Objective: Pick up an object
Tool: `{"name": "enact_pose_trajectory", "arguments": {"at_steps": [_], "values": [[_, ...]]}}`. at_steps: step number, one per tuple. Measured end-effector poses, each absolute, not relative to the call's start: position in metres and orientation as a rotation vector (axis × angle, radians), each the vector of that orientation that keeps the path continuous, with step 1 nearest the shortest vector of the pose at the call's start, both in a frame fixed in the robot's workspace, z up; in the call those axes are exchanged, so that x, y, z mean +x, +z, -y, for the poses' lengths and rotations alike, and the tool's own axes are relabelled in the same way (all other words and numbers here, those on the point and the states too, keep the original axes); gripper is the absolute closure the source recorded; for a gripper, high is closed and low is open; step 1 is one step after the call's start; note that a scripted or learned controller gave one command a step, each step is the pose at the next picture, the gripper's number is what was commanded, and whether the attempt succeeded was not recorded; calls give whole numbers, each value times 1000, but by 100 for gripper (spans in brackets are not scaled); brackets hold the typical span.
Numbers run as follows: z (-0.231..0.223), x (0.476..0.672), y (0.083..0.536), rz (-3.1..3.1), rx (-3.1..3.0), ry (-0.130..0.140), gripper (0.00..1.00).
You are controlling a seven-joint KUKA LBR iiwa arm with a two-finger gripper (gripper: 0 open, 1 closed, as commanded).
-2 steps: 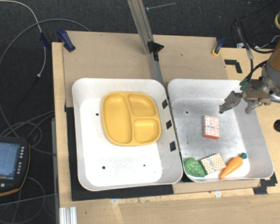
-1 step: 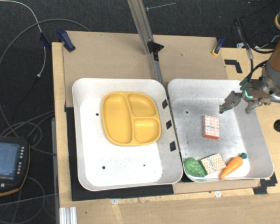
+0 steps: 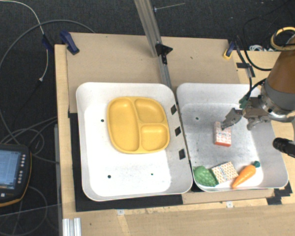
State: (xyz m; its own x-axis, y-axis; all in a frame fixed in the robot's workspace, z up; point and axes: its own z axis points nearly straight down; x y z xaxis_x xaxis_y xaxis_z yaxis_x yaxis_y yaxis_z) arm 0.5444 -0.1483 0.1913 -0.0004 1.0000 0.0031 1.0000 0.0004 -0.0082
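In the right bin (image 3: 201,102) a small white and red box (image 3: 222,134) stands near the middle. My gripper (image 3: 242,121) hovers just to the box's upper right, open, with its two fingers spread and nothing between them. The left fingertip (image 3: 231,120) is close above the box's top edge. Along the bin's front edge lie a green lumpy toy (image 3: 205,176), a small patterned packet (image 3: 224,172) and an orange carrot (image 3: 244,175).
The left bin (image 3: 93,146) holds a yellow divided plate (image 3: 137,123). A metal post (image 3: 152,28) rises between the bins at the back. The grey and orange arm (image 3: 285,77) comes in from the right over the right bin's far corner.
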Motion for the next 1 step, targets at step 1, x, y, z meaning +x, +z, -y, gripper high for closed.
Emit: {"name": "enact_pose_trajectory", "arguments": {"at_steps": [1], "values": [[142,548,130,2216,-2215,6,0]]}}
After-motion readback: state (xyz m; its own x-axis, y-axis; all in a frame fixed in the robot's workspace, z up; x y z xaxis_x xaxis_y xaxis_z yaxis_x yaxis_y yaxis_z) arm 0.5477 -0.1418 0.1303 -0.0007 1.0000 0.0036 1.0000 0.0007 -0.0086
